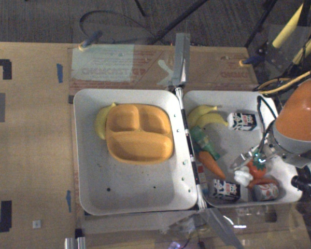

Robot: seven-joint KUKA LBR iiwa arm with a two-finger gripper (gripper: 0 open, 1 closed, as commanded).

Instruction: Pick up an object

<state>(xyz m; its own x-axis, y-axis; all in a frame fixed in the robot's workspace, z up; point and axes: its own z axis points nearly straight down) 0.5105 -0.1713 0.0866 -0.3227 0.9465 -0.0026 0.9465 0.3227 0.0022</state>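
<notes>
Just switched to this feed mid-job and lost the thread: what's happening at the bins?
The grey KUKA arm with the orange band reaches in from the right over the right white bin, its gripper low among the clutter near a small red-and-white toy. A grasp isn't visible. That bin also holds yellow bananas, an orange carrot and two milk cartons. The left white bin holds an orange divided plate lying over a yellow banana.

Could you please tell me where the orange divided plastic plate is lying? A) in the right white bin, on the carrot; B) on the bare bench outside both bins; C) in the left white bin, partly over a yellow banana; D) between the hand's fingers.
C: the orange divided plastic plate lies in the left white bin, with a yellow banana poking out from under its left edge.
</notes>
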